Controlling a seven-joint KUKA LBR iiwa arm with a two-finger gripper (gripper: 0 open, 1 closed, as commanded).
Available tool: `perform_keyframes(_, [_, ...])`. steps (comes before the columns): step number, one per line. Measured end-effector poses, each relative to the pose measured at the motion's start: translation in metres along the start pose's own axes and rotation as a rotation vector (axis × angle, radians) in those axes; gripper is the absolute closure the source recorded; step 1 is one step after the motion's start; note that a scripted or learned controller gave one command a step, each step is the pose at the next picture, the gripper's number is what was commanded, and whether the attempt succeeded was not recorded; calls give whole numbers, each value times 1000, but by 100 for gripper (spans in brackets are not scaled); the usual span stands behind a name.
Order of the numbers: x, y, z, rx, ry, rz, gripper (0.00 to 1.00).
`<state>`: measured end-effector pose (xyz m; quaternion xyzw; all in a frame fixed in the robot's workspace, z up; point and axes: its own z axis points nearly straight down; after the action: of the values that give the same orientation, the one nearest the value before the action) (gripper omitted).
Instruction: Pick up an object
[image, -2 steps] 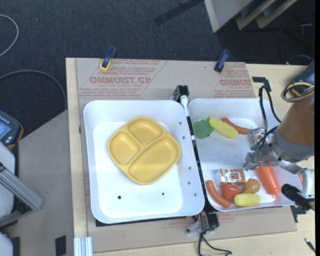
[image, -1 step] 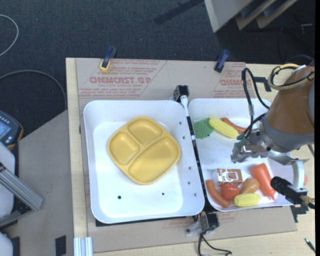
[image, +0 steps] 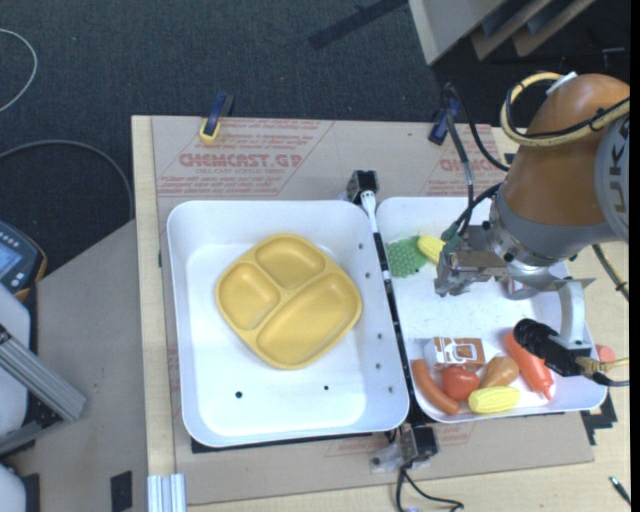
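Starting wide: the brown bench board (image: 250, 150) carries two white bins side by side, the left bin (image: 200, 400) and the right bin (image: 475, 318). My grey arm (image: 570, 150), orange band on top, reaches in from the right and hangs over the far half of the right bin. Over in the left bin, a yellow divided plate (image: 288, 300) lies flat near the middle, its three compartments facing up.

Now my claw (image: 452, 278): it points down over bare white floor, toward the right bin's left side. Wide or narrow, I cannot tell from this angle.

On to the pickings, all in the right bin. Just beside the claw, on its far-left side, a green knobbly piece (image: 405, 257) sits against the bin's left wall. A small yellow cob (image: 430, 247) touches that piece on its right.

The rest crowd the near edge, apart from the claw:
- a long red-orange pepper (image: 530, 368) at the right
- an orange-and-white carton (image: 458, 352)
- a sausage (image: 435, 388) at the left
- a yellow corn cob (image: 493, 400) along the rim
- a brown potato-like lump (image: 500, 372) just behind the corn cob
- a red tomato (image: 460, 383) tucked between sausage and lump
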<state>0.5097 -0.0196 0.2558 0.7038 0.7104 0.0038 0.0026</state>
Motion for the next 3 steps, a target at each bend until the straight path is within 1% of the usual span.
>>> perform_keyframes(1, [72,-29,-80,-1,3,-1,100])
perform_keyframes(2, [156,-29,-60,12,0,1,100])
perform_keyframes(3, [127,-28,-91,4,-2,12,100])
